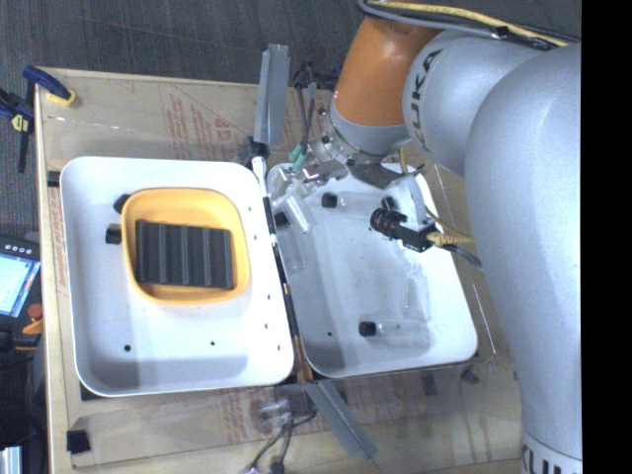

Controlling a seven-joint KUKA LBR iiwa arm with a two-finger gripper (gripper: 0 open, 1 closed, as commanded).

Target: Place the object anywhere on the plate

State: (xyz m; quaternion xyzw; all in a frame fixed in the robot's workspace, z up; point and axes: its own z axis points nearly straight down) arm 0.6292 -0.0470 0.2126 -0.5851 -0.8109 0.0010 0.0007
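Open room above yellow plate (pixel 188 205)

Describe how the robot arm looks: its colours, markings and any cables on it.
The arm is bulky, rounded and light grey, with a glossy orange band above the wrist. Dark letters, part of the KUKA name, run along the grey shell beside the band. A yellow-and-black cable lies over its top. The gripper is a small metallic assembly with black fittings.

The bench (pixel 148 102) is seen from one fixed camera set above it, looking down at a slant. Both white bins, the left bin (pixel 89 334) and the right bin (pixel 346 304), are framed side by side at close range. The arm (pixel 494 117) is seen entering from the right, near the lens.
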